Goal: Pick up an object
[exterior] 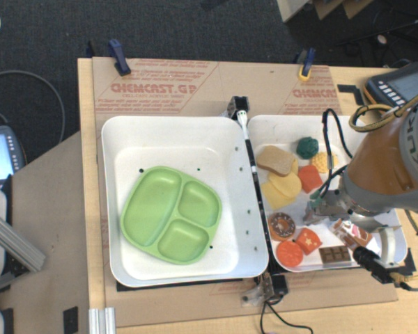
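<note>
The right bin (265, 127) holds several toy foods. Among them are a brown bread slice (275, 161), a dark green piece (307, 147), a yellow corn piece (323, 162), an orange-red block (310, 178) and a yellow piece (282, 187). Nearer the front lie a chocolate donut (282, 224), a red piece (308, 240), an orange disc (289, 254) and a brown chocolate bar (334, 255). My gripper (319, 210) hangs low over the middle of this bin, between the orange-red block and the red piece. I see nothing lifted.
A green divided plate (171, 214) lies in the left bin (115, 186). A striped red-and-white piece (353, 234) sits under the arm's wrist. The orange-banded arm (383, 165) covers the right bin's right side. Blue clamps (118, 56) hold the board's far edge.
</note>
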`<state>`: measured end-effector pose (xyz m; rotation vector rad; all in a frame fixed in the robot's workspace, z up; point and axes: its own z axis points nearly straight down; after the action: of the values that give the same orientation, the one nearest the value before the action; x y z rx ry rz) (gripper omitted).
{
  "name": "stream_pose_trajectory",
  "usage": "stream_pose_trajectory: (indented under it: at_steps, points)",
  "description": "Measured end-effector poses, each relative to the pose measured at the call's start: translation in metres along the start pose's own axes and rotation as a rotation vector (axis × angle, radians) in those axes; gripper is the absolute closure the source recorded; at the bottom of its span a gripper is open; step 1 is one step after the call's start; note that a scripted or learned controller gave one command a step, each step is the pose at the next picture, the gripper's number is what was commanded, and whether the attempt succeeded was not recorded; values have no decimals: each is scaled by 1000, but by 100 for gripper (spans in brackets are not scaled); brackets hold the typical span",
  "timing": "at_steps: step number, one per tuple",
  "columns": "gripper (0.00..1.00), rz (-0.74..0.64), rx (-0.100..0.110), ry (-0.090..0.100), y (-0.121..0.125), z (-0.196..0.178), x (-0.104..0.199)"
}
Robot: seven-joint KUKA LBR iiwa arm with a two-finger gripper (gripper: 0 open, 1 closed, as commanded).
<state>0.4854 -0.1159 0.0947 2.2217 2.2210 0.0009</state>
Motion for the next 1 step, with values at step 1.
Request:
stream_pose_trajectory:
  at_steps: [1]
  points:
    - [100,0,-2,-1,0,-10,0]
